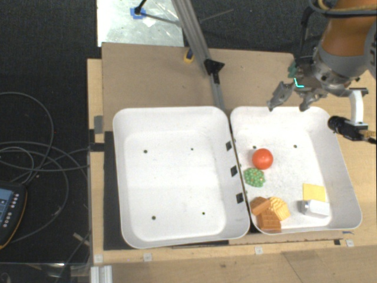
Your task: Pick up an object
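Observation:
My gripper [290, 103] hangs above the far edge of the right bin [336, 158], its two fingers spread open with nothing between them. Below it in that bin lie a red ball [263, 158], a green knobbly piece [254, 177], an orange-brown waffle-like piece [269, 211], a yellow block [314, 191] and a small white and grey object [312, 207]. All of these sit well nearer the camera than the gripper.
The left bin [174, 175] lies beside the right one, joined by black clips [234, 171]. A slanted metal pole [194, 31] crosses the back of the bench. Cables and a handheld pendant [9, 208] lie on the floor at left.

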Controlling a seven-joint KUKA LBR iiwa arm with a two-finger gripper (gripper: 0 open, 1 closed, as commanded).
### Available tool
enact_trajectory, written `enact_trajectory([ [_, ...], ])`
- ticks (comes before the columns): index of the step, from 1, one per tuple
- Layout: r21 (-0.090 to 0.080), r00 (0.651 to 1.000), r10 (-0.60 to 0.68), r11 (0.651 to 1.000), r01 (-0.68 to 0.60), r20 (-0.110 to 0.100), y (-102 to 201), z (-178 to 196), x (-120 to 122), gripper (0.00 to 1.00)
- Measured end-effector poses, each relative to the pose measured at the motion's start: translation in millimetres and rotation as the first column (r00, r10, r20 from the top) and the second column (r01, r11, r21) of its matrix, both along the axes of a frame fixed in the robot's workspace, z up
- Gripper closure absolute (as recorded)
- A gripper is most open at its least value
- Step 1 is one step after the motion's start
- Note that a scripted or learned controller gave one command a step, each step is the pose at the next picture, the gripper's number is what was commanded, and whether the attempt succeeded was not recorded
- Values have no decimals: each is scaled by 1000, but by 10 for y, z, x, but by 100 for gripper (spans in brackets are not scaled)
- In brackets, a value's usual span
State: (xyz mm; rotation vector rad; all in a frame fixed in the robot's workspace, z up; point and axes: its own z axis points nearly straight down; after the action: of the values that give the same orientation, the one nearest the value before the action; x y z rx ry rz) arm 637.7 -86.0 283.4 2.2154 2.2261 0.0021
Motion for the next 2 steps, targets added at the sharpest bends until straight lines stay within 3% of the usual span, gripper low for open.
enact_trajectory([
  [2, 0, 1000, -4, 1000, 4, -4, 12, -1039, -28, 0],
])
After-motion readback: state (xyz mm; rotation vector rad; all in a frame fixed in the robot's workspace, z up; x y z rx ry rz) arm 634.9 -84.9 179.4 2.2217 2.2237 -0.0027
